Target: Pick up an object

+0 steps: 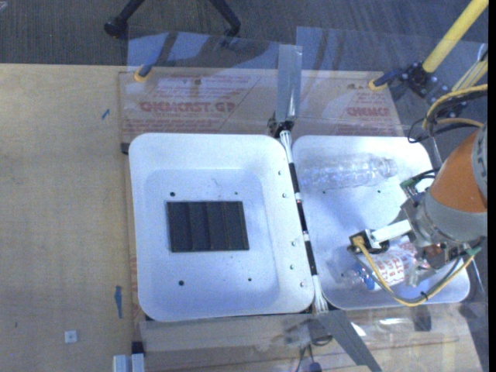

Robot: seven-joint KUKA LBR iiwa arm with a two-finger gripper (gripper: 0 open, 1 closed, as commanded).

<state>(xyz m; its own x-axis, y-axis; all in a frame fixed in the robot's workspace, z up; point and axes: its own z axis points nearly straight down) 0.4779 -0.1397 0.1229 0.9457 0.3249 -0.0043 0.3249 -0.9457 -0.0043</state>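
One overhead camera looks down aslant over both bins (209, 169).

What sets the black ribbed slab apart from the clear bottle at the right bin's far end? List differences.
The black slab is opaque; the clear bottle is see-through. The slab is flat and rectangular; the bottle long and rounded. The slab lies in the left bin, the bottle in the right bin. Both lie flat.

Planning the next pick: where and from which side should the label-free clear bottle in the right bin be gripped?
Take the clear bottle across the middle, from straight above. It lies on its side along the right bin's far wall, so closing across its narrow width, not its length, probably suits it.
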